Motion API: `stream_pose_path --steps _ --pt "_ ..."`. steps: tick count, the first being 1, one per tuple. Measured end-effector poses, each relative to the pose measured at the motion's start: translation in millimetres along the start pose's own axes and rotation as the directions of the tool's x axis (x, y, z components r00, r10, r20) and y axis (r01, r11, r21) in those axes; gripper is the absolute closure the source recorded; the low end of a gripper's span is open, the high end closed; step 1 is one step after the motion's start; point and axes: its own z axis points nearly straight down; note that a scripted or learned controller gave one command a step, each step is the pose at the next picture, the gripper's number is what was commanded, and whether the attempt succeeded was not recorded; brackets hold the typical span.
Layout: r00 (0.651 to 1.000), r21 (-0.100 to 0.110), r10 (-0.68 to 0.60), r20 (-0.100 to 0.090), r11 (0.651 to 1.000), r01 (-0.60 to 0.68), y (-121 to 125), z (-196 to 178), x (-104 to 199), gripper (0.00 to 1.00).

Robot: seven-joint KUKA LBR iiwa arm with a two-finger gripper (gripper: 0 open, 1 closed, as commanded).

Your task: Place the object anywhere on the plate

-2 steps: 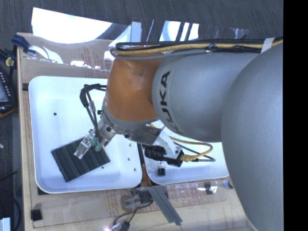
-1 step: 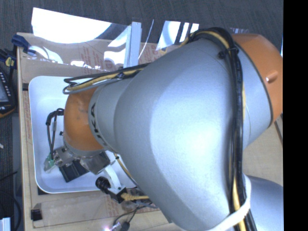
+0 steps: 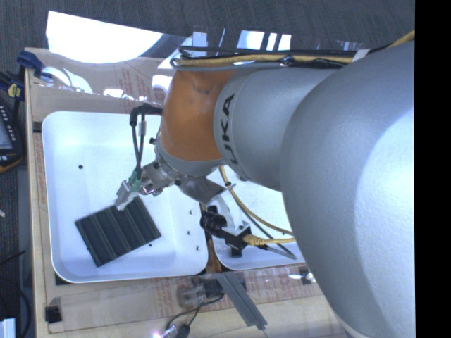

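Nearest you, the arm's grey casing (image 3: 352, 189) takes up the right half of the view, with the orange band (image 3: 194, 122) beyond it above the wrist. Note that this bulk covers most of the right bin (image 3: 271, 213); you see only a strip of its near left part, crossed by yellow cables (image 3: 268, 241).

Below the wrist, the gripper (image 3: 134, 189) hangs over the left bin (image 3: 67, 146), its tip at the far right corner of the dark ribbed slab (image 3: 118, 232). Whether it touches that corner, I cannot tell.

The slab is the one loose thing you can see and is presumably the object. It lies flat on the left bin's floor, in the near half, turned at a slant to the walls. Expect it to be stiff, light and thin, with shallow grooves running its length. Lying flush, it offers little height to pinch; an edge or corner is your likeliest hold, and a smooth bin floor may let it slide.

The bin floor is white, glossy and glare-washed toward the far wall, with open room around the slab. No plate can be made out from this angle.
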Motion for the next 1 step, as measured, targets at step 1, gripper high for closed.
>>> stream_pose_path --steps 1 --pt "1.000 0.001 -0.016 0.000 1.000 0.016 13.7 -62.0 102.2 1.00"
